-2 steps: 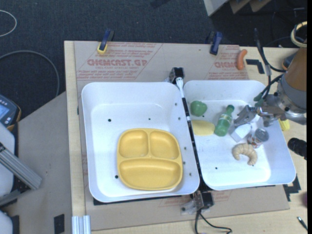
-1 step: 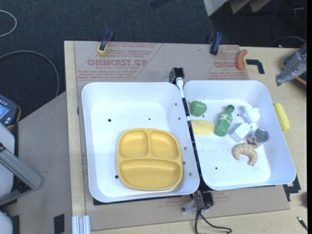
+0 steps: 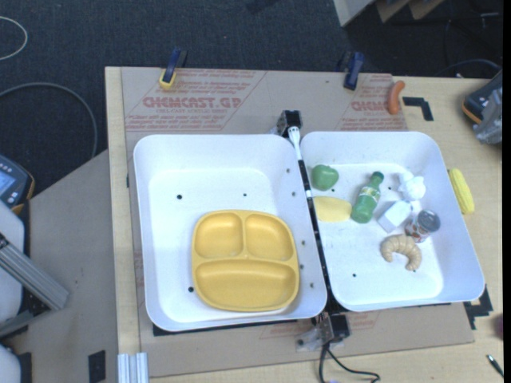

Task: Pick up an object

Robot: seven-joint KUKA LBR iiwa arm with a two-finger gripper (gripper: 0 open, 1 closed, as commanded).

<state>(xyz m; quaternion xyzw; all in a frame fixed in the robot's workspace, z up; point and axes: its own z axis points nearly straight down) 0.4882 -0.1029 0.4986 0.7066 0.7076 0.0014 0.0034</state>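
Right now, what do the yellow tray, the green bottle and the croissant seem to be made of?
Yellow tray: likely moulded plastic, matte, with smooth rounded compartments. Green bottle: probably toy plastic, uniform colour with a slight sheen. Croissant: seemingly a plastic or rubber replica, evenly tan; too small to be sure.

Right bin (image 3: 447,282) open across its lower half, upper half crowded by green ball (image 3: 324,176), green bottle (image 3: 367,197), white pieces (image 3: 403,199), croissant (image 3: 402,250), left bin (image 3: 152,214) mostly covered by yellow tray (image 3: 244,259).

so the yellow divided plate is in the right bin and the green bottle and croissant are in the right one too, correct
Not quite: the camera view shows the yellow divided plate in the left bin. The green bottle and croissant are indeed in the right bin.
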